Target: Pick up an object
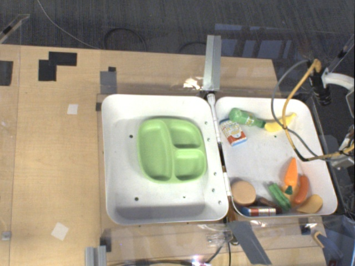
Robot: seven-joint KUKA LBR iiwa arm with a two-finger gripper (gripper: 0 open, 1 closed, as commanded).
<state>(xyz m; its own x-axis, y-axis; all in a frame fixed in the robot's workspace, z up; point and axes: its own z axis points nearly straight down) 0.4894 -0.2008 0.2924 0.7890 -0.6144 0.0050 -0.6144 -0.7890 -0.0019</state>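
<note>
A green divided plate [171, 150] lies mid left bin [119, 198]. In the right bin [260, 165], a green bottle [246, 117] sits at twelve o'clock, a carrot [290, 174] at five. The pincer's state: cannot tell.

Black and yellow cables [285, 115], white fitting [338, 80] at right edge.

Even, soft overhead light, slightly hazy.
The white bins [111, 165] glare mildly; faint shadows sit under their rims; the frame's lower edge blurs.
</note>
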